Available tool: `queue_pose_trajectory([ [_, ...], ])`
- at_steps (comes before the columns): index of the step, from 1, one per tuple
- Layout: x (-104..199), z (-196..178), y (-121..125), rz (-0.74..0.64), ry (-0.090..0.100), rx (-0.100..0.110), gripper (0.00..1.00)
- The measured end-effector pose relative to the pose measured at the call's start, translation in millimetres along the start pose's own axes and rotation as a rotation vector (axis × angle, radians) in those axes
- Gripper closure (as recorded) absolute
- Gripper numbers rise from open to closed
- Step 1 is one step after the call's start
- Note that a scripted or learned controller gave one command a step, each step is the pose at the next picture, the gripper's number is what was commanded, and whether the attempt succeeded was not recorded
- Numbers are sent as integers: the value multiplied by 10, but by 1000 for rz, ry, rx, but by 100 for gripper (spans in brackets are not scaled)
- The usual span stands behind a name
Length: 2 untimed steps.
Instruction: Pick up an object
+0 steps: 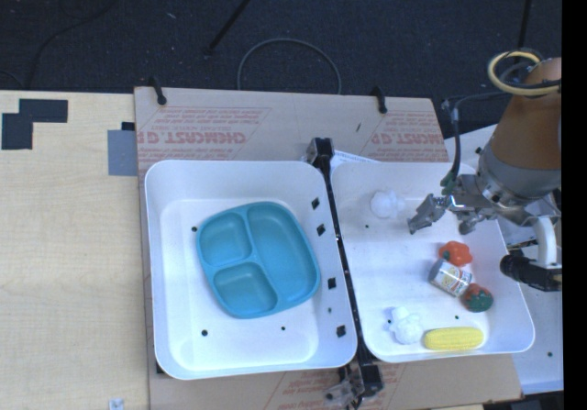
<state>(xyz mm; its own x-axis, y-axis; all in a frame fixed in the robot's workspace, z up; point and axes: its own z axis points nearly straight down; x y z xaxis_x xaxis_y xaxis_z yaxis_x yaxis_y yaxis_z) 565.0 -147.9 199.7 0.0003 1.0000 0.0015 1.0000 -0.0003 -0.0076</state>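
While arm's cut off at right, end effector (447,216) hangs w/ fingers apart above right bin (367,307).

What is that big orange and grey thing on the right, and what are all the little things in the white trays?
That is a robot arm. Its grabbing part, the end effector, hangs over the right bin and holds nothing. One camera looks down from above the bench. The left bin holds a blue plate with three sections. The right bin holds a yellow corn cob, a small can, an orange toy, a green and red toy and two white toys. The robot's job is to pick one up.
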Motion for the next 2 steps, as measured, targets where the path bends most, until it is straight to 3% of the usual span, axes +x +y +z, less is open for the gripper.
queue_pose_trajectory([
  [2,16,1086,-4,0,1,2,0],
])
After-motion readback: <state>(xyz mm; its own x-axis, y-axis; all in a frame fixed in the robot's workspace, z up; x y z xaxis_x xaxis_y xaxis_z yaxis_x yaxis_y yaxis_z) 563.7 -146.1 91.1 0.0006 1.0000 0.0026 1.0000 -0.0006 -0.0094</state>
